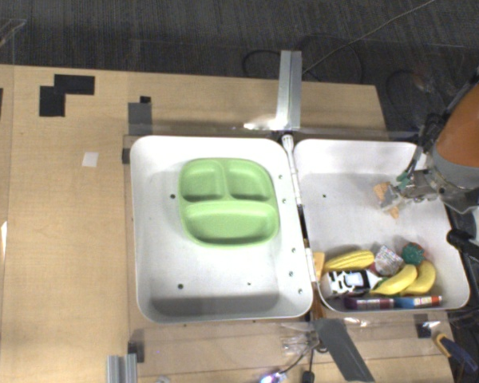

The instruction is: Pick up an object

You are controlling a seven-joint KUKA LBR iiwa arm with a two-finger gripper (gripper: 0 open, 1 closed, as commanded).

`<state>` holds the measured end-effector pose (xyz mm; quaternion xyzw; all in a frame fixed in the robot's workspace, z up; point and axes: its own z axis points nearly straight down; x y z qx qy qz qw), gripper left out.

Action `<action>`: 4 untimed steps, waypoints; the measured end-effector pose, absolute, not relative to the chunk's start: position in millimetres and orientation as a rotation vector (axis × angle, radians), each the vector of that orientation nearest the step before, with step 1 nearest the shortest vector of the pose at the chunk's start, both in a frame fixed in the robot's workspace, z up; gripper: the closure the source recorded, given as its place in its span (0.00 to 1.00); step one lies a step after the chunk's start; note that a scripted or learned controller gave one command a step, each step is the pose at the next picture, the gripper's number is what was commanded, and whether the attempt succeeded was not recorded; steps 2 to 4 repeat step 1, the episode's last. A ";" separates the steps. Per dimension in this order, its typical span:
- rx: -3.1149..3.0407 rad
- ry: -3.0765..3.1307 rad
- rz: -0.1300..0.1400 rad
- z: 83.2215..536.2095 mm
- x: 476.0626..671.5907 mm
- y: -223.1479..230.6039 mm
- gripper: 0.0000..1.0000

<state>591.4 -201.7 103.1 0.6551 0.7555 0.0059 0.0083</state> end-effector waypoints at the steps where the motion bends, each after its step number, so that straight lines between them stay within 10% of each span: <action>1: 2.042 2.379 0.008 223.2 611.0 -122.7 1.00; 4: 2.042 2.379 0.008 223.2 611.0 -122.7 1.00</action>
